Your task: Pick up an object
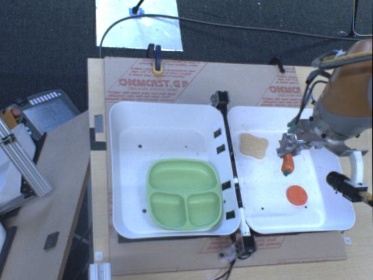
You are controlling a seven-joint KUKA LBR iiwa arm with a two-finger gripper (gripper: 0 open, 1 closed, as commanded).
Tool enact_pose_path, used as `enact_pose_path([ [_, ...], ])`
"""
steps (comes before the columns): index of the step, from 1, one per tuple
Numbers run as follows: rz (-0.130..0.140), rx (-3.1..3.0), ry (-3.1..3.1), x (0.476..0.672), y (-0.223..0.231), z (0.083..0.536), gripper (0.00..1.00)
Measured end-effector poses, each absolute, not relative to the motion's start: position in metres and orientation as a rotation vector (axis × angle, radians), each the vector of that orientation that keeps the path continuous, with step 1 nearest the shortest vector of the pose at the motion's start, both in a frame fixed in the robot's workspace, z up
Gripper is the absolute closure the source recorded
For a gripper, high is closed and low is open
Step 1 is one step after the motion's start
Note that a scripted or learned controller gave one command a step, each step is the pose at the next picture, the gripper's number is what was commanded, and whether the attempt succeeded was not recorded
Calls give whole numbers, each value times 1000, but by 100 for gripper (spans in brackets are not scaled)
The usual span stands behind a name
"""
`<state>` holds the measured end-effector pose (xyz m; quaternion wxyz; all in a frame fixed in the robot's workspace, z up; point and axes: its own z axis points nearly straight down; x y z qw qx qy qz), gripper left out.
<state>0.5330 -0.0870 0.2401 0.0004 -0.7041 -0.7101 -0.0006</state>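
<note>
We see the jaws (287, 156) closed on an orange carrot (287, 165), lifted over the right bin (332, 217), tan slice (254, 146) beside, red disc (297, 195) below

White bins (175, 112): smooth glossy plastic. Green divided plate (184, 193): matt plastic. Bench board (192, 80): printed cardboard.

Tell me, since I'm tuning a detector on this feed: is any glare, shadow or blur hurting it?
Camera view: even, soft lighting; the white bins are bright but not blown out; the shiny sheet behind the bench reflects light; shadows are faint; the gripper looks slightly soft above the carrot-like piece.
</note>
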Motion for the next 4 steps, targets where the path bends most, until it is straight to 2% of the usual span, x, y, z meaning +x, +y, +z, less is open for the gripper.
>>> enact_pose_path([
  [2, -5, -2209, -2233, 523, 18, 247, 100],
  [3, -2, -2209, -2230, 509, 69, 226, 100],
  [4, -2, -2209, -2231, 495, 110, 230, 100],
])
